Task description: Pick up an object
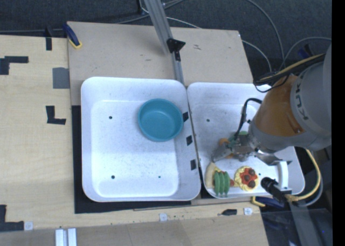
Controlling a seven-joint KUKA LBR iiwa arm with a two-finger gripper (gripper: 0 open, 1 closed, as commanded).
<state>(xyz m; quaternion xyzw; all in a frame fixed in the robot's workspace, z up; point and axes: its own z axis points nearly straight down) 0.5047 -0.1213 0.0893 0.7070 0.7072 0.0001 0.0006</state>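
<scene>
Gripper (pixel 233 147): finger state cannot be told. Just below it, green toy (pixel 220 181) looks light, rigid, slippery; grip across its narrow middle.

No legible text, labels, brands or numbers are seen. Partial white lettering is noted on the grey arm (pixel 315 99) at right of frame, too cropped to be read.

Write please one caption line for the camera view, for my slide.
KUKA arm's gripper low in the right bin above toy food; blue bowl in the left bin.
</scene>
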